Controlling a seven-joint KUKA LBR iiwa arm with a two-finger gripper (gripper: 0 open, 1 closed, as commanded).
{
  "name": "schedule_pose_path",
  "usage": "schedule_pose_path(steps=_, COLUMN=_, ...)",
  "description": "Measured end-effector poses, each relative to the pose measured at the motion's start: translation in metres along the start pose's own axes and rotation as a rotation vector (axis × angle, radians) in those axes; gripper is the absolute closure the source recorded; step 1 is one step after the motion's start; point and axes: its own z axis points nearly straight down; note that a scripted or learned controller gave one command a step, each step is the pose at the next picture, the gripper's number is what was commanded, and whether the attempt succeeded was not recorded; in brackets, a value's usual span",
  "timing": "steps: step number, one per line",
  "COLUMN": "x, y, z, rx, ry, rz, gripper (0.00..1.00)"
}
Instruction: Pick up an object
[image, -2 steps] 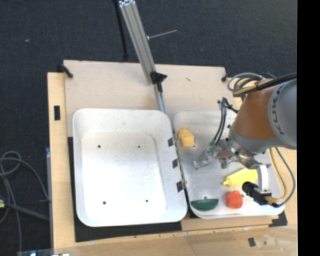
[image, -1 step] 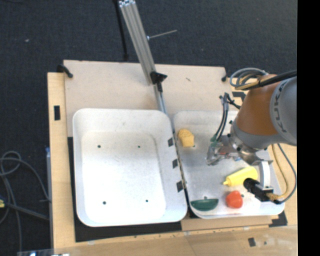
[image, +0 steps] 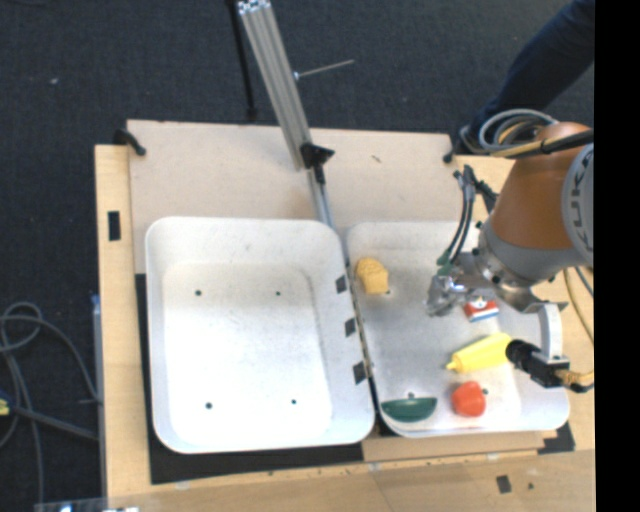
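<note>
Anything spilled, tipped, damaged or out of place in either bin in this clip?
Nothing stands out. In the right bin lie a tan piece, a yellow object, a red ball and a green piece at the front rim. The gripper hangs above that bin. No spill or damage shows.

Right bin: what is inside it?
Right bin holds a tan lump, yellow piece, orange-red ball, dark green piece and red-and-white item, partly covered by the arm.

Matt white bins (image: 250, 240), bare wood bench (image: 220, 170)
</note>
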Motion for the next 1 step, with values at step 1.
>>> schedule_pose_path(steps=1, x=-0.0011, y=0.0022, z=-0.0424, rx=-0.001, ry=0.000, rz=-0.004, gripper=1.00)
